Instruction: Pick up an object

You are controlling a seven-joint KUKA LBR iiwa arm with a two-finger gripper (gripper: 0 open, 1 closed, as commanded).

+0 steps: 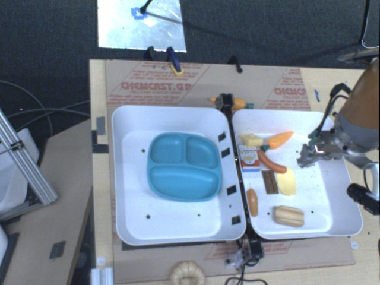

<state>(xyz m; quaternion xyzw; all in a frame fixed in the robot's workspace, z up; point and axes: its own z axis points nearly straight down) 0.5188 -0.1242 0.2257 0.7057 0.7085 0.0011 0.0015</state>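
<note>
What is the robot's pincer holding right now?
Nothing that can be seen. The pincer hangs over the right bin, apart from the toy food, such as the carrot.

Left print on brown board (155, 86): red "CHEMCAST GP", upside down
Right print on the same board: red lettering, too slanted to read
Small packet (249, 158): print unreadable
</note>
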